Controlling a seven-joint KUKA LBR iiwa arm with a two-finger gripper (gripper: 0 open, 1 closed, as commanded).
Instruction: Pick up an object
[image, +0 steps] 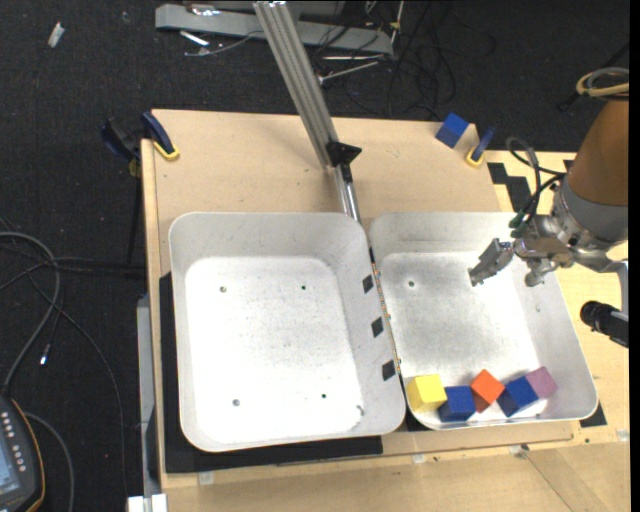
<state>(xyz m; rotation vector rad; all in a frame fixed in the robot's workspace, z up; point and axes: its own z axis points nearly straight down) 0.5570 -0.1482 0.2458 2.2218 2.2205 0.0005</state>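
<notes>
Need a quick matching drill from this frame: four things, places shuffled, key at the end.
Things:
1. yellow block
2. purple block
3. tool
4. blue block on the bench

Places:
A. outside both bins, by the bench's far edge
B. above the right bin's upper right part
C. leftmost in the row along the right bin's near edge
D. rightmost in that row

Pairs: 1-C, 2-D, 3-B, 4-A
</notes>
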